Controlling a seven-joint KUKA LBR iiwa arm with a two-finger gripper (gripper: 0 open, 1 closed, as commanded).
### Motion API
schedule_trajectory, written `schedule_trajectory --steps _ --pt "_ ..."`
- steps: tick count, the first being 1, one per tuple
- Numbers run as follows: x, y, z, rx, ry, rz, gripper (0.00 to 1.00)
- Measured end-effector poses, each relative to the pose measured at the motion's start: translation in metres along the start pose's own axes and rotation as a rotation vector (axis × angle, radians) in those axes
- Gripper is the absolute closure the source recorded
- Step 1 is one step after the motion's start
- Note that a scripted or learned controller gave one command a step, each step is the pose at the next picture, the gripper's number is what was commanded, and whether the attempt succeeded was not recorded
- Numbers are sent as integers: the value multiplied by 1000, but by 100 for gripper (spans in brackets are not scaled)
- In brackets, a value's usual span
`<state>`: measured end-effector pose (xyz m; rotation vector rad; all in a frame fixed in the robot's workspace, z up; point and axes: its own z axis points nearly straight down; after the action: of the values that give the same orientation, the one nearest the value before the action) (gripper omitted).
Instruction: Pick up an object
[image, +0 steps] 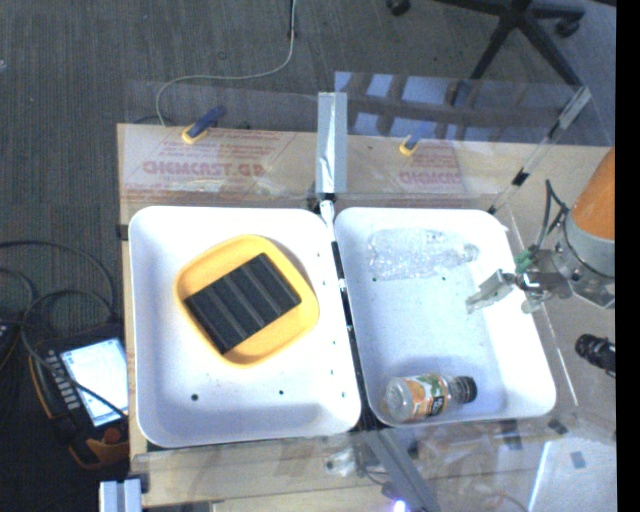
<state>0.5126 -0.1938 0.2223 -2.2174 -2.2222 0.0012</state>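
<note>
We see desk (200, 165) carrying two white bins side by side. Left bin (160, 400) holds yellow dish (205, 270) with dark ribbed block (243, 302) on top, near bin centre. Right bin (520, 395) holds clear crumpled plastic bottle (415, 252) at 12 o'clock, plus lying bottle with orange label (428, 395) at 6 o'clock against front wall. Arm enters at 3 o'clock; end effector (495, 288) hovers over right bin's 3 o'clock edge, grasping nothing; whether released or clenched, we cannot tell.
</note>
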Motion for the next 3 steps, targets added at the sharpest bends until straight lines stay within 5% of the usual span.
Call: schedule_trajectory --steps 1,2,3 --pt "10 10 -22 -2 -3 -191 0" --pt "82 -29 47 0 1 -418 0" --pt "85 -29 111 1 0 -414 0"
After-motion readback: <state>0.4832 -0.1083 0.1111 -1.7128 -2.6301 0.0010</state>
